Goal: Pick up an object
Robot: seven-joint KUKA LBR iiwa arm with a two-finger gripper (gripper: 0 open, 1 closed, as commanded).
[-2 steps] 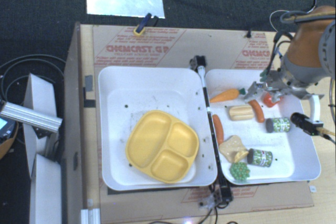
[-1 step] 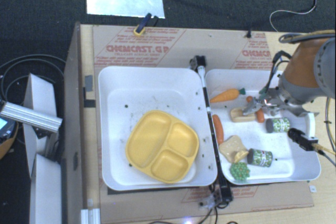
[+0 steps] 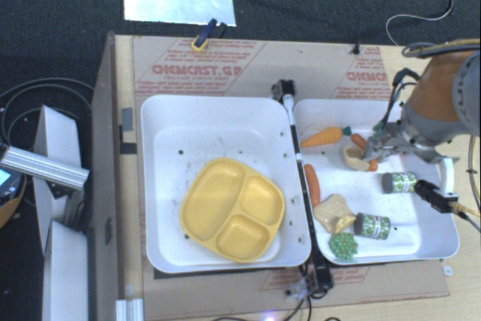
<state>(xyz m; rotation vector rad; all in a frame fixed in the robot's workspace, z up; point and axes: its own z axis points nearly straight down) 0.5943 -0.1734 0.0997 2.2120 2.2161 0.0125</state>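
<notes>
The gripper is seen low inside the right bin, its tip set against a small cream-coloured piece and a short orange piece near the bin's upper middle. Whether anything is gripped cannot be told — the tip is small and crowded by those pieces — so the pick is judged not yet shown as done, with closing, lifting and carrying clear all apparently left.

The right bin is seen to hold the loose goods: a toy carrot lies near its upper left corner, a slim orange sausage-like piece runs along the left wall, and a tan bread-like piece sits below it. A cluster of green peas is placed at the lower left. Two small dark cans with green labels are lying on their sides — the upper can just below the gripper, the lower can beside the bread-like piece.

In the left bin a yellow divided tray is set at a tilt toward the lower right, its three compartments bare.

The two bins are stood side by side on the printed board, their inner walls touching.
</notes>
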